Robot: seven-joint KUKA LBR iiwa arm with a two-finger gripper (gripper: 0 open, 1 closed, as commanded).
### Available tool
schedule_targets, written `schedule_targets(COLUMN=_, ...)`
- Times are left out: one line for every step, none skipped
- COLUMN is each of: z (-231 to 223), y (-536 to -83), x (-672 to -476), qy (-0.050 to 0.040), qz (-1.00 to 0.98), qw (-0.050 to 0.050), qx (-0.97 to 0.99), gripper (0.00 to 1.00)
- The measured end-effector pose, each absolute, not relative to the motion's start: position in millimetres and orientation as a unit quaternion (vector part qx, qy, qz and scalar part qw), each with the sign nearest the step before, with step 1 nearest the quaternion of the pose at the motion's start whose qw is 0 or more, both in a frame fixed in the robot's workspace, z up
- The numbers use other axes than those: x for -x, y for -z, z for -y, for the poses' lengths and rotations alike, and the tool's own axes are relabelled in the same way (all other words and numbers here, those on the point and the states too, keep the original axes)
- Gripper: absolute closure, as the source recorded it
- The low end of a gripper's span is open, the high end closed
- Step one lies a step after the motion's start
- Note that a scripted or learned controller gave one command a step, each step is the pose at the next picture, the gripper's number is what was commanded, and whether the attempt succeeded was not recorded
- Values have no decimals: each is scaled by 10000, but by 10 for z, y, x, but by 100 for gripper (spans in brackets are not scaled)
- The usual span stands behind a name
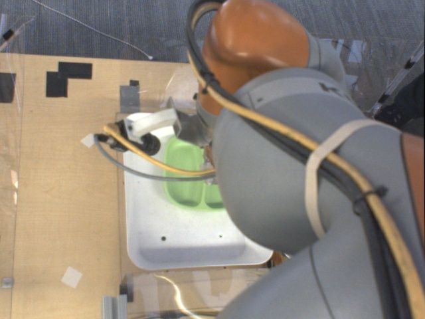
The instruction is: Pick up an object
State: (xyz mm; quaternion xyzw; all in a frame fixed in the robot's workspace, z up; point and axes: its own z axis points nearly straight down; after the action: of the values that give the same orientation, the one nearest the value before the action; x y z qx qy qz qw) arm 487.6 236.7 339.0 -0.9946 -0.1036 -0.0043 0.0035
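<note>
**Gripper buried under its own arm, green piece waiting below**

Gripper point(199, 135) sits low over the near white bin point(179, 251), tucked beneath the orange band point(255, 35) and the big grey arm point(299, 178), and whether it is apart, together or clamped on anything, I cannot tell from here. A white module point(151, 123) juts left from the wrist, with yellow and grey cables point(143, 161) looping under it. Just beneath lies the green object point(186, 178), translucent, smooth, softly rounded like a moulded plastic tray, resting on the bin floor, partly hidden by the arm. By my reading nothing is lifted yet: the grab and the raise both remain. Glossy bin, matte wooden bench point(60, 198) around it.
</note>
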Motion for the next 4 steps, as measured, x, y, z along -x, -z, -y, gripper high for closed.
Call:
schedule_targets(z=-2338, y=-2245, x=-4858, qy=-26, qz=3012, qw=-12, qx=9536, gripper=100)
schedule_targets(z=-2258, y=-3945, x=-4879, qy=29, qz=1306, qw=21, qx=9914, gripper=100)
schedule_targets(z=-2070, y=-2508, x=-4857, qy=-43, qz=1013, qw=-35, qx=9948, gripper=100)
schedule_targets(z=-2206, y=-3906, x=-4951, qy=49, qz=877, qw=25, qx=9961, gripper=100)
